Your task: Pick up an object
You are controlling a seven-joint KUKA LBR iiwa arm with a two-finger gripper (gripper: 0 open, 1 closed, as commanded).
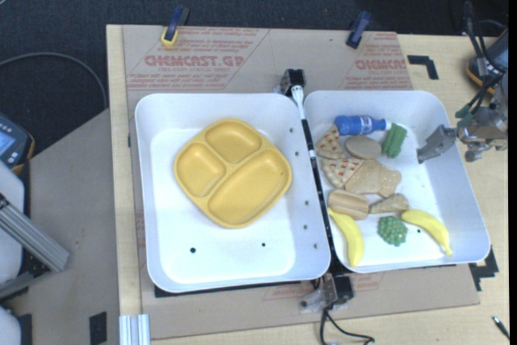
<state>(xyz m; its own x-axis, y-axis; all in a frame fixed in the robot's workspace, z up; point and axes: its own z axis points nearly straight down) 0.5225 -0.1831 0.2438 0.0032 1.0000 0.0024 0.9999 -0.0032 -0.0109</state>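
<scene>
Grey metal of the gripper (440,143) is seen at the right rim of the right bin (460,198), reaching in from the right edge, where most of the arm is cut off. Nothing is seen between its tips, and whether it is open or closed cannot be told at this size.

Toy food is piled in the left half of that bin. A blue bottle (359,125) is laid on its side, its long axis running left to right, with a green piece (394,140) just beside its right end. Two bananas (349,235) (429,227) are laid near the front rim, a green bunch (393,231) between them. A yellow divided plate (233,172) is set in the left bin (161,198).
</scene>
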